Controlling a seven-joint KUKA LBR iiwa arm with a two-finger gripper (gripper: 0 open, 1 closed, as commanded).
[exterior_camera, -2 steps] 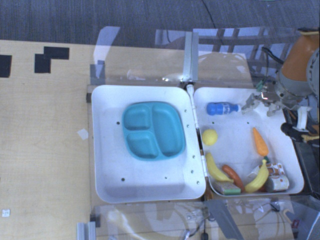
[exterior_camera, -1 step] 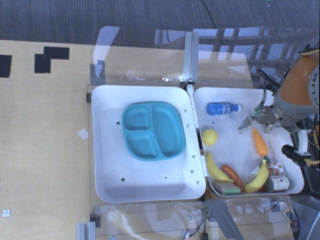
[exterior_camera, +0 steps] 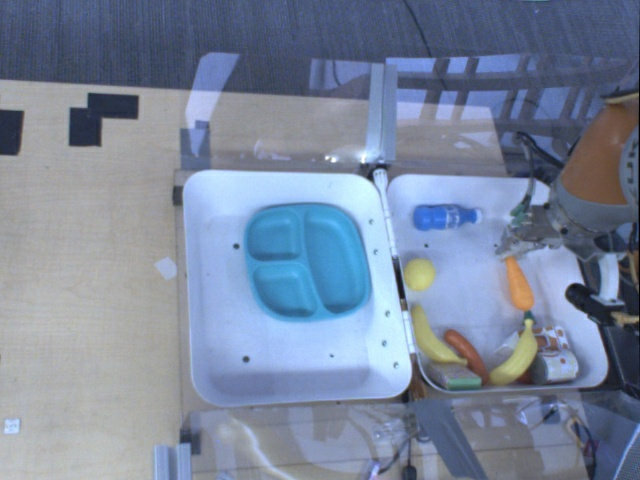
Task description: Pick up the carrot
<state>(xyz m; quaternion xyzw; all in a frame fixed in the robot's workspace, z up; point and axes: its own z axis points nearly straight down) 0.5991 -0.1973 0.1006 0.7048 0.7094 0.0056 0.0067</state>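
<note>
At the right of the frame, we see the gripper (exterior_camera: 522,240) just above the small orange carrot (exterior_camera: 519,284) lying in the right white bin (exterior_camera: 480,193) — whether its grip is closed, we cannot tell.

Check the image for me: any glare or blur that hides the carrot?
Camera view: the carrot is sharp and evenly lit in the right bin, just below the hand; reflections sit on the clear panels behind the bins, off the carrot.
</note>
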